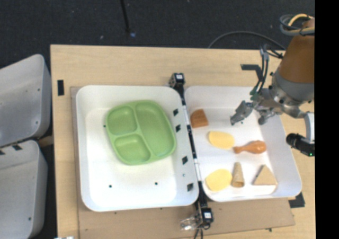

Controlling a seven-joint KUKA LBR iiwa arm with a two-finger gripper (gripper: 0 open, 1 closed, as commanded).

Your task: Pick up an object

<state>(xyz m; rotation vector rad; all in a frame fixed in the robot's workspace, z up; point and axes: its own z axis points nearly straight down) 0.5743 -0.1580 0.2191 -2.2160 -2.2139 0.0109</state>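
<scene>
From above, the pale wooden desk (127,65) carries two shallow white bins side by side, with dark floor behind it and white plastic panels (21,105) at its left edge. Black clips (176,79) sit along the seam where the bins meet, and a black cable (233,36) loops over the desk's far right corner.

The grey arm with its orange band (297,60) reaches in from the right and hangs over the far part of the right white bin (288,179). Its pincer (253,112) is spread open, one dark finger (239,113) pointing left and the other toward the right wall, with nothing between them. It stands above bare bin floor, near the brown block and the upper yellow piece but touching neither.

The left white bin (95,190) holds a light green plastic divided plate (140,132) with three compartments, lying flat and slightly turned.

The right bin holds six small toy foods. A brown rounded block (199,119) lies by the seam at the far left. A flat yellow oval piece (221,139) lies mid-bin, and just right of it an orange drumstick-shaped piece (250,148). Along the near wall lie a second yellow rounded piece (218,179), a tan cone (238,175) just beside it, and a beige triangular wedge (264,176). All lie on the bin floor, apart from the arm.
</scene>
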